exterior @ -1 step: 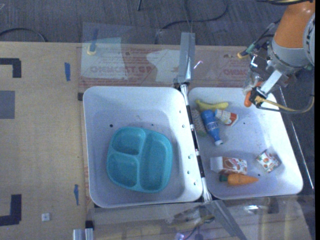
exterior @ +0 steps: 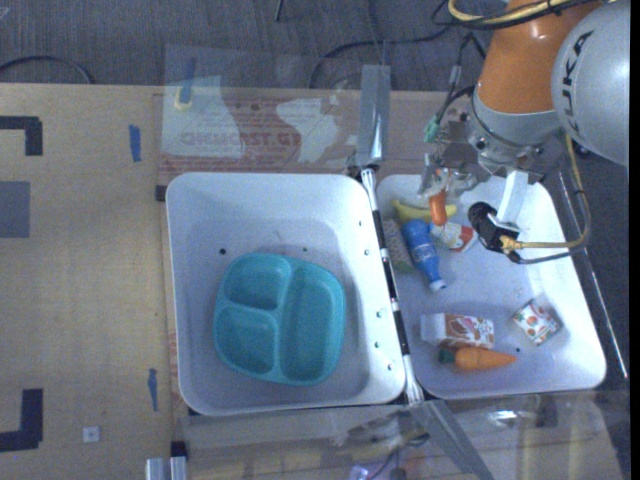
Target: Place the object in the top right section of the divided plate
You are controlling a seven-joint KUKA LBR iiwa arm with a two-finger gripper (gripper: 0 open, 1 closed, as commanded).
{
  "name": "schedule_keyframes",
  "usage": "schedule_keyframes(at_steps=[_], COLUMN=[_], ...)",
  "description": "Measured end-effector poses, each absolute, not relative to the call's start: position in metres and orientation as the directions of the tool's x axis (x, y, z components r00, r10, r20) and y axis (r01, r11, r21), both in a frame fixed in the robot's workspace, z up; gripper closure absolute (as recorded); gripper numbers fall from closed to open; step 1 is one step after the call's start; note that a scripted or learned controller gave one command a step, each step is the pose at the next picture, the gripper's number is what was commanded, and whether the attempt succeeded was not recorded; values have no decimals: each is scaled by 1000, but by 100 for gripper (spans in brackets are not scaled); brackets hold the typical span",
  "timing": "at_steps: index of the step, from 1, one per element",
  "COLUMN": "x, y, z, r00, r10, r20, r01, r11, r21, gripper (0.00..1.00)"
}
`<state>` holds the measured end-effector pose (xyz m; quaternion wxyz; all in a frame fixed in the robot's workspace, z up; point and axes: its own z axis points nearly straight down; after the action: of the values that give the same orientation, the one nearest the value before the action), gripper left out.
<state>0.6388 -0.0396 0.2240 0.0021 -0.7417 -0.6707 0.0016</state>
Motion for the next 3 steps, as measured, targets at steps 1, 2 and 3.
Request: schedule_keyframes(at_steps=[1, 2, 3], x=[661, 668, 668], y=[-2, 12, -14], z=[182, 193, 198], r00=[-240, -329, -230], r10=[971, 944, 973], r20=[2, 0, 0], r01=[971, 944, 973], r11=[240, 329, 230], r21=[-3, 1, 1], gripper=[100, 100, 100])
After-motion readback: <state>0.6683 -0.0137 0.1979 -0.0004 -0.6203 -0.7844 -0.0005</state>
